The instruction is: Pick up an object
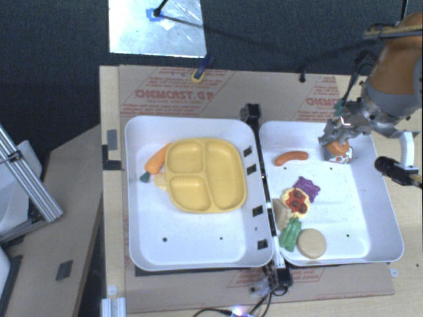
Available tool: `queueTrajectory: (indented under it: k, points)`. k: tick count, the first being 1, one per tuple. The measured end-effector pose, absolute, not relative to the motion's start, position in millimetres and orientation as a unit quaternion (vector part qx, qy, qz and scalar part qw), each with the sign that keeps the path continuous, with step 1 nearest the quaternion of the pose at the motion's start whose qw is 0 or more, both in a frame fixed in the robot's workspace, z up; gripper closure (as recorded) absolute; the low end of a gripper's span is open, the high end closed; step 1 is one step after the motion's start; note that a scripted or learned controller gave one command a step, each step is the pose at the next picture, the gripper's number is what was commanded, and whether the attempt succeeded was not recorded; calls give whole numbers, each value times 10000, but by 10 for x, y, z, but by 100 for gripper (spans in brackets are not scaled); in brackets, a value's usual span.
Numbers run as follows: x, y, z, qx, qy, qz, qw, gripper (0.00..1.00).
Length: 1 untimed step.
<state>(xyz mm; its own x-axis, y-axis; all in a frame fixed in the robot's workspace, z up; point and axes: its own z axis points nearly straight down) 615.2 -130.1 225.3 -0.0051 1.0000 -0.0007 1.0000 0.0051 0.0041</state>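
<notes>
Gripper (338, 139) sat low over far right part of right bin (380, 203), directly above small orange-and-white object (338, 150). Object lay straight beneath fingertips, touching or nearly so; contact unclear. Finger spread: could not tell, and no grasp confirmed. Object compact, no clear long axis. Sausage (291, 157) lay just left of it, long axis left-right. Judgement: coming move turned on short vertical drop, no sideways shift needed.

Arm (396, 65): single, grey with orange band above the wrist; enters from the right edge, angled down and leftward. End effector (336, 139): two-finger type, lowered over the upper right part of the right-hand bin, pointing downward; finger state indeterminate.
</notes>
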Motion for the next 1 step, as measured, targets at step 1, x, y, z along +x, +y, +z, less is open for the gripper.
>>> queueTrajectory:
  k: [1]
  points:
    - [6203,-729,2328,7036,7106,21,7,100]
